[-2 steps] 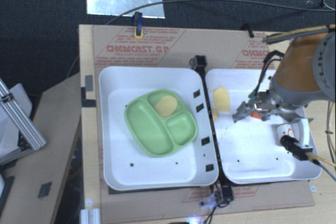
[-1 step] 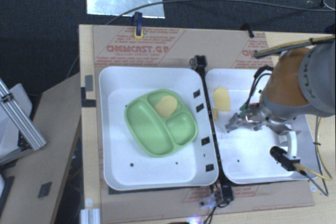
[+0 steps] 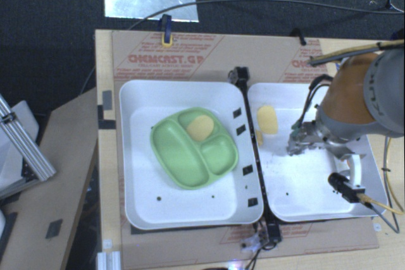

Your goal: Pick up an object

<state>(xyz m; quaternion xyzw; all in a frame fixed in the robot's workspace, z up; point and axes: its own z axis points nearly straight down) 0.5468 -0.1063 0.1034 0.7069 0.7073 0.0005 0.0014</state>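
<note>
Looking down, you see:
Surface: a bench (image 3: 190, 50) with tan printed board under two white bins; dark carpet beyond.
Left bin (image 3: 136, 136): a green divided plate (image 3: 183, 158) with a yellow object (image 3: 201, 128) in its far compartment.
Right bin (image 3: 297, 199): a second yellow piece (image 3: 267, 119) near the far left corner; bare floor at the near side.
Gripper (image 3: 302, 141): low over the right bin, just right of that piece.
Hard to make out: you cannot tell its opening or contents.
Cut off: the arm (image 3: 364, 95) at the right.
</note>
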